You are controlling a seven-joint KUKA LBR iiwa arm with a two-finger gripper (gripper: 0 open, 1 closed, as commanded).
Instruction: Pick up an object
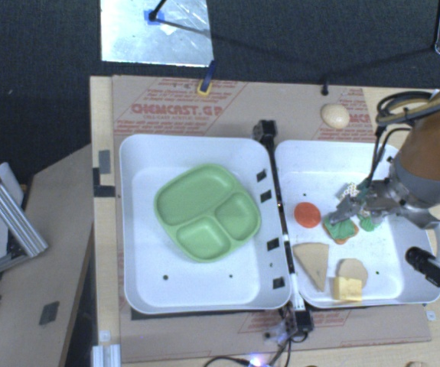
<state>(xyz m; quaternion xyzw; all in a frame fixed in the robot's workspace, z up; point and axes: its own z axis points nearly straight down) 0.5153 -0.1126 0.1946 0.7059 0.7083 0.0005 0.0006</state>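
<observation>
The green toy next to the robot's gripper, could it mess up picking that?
Maybe, in two ways:
1. The green toy lies close to the orange round piece, so the gripper coming down there might bump or push the neighbour instead.
2. The tan wedge and yellow block sit just below, so a shoved toy could slide into them.

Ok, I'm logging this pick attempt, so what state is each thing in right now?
green divided plate: upright in the left bin, compartments bare.
red round piece: lying loose in the right bin.
green leafy piece: right under the end effector, grasp unclear.
tan wedge: flat, near the front.
bread with yellow square: flat, at the front rim.
</observation>
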